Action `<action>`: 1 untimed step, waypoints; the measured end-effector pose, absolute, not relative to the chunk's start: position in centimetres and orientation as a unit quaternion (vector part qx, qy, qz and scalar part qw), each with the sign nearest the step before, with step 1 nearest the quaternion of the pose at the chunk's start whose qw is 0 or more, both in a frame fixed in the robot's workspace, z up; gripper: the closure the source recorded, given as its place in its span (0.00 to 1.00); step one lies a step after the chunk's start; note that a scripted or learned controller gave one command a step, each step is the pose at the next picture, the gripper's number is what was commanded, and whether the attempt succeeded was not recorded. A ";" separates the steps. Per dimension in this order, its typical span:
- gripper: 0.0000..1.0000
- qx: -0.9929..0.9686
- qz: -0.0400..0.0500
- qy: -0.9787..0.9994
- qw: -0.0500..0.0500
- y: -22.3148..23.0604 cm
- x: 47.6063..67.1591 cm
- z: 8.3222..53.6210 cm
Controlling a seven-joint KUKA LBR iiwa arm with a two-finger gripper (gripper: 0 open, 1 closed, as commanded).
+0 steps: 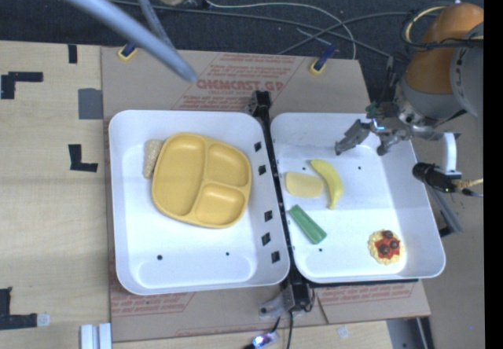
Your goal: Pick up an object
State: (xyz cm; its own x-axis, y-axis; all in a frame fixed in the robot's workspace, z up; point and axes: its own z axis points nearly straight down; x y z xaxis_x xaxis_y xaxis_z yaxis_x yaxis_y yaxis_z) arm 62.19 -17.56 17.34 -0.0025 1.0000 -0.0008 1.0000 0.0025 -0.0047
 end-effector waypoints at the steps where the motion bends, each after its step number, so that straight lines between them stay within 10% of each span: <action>1: 0.00 -0.707 0.003 -0.708 0.003 -17.6 61.5 11.0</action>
State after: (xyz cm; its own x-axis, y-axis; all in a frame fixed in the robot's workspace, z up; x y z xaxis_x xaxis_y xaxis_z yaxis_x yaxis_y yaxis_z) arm 61.53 -17.65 10.98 -0.0011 1.0000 -0.0001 1.0000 0.0011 -0.0075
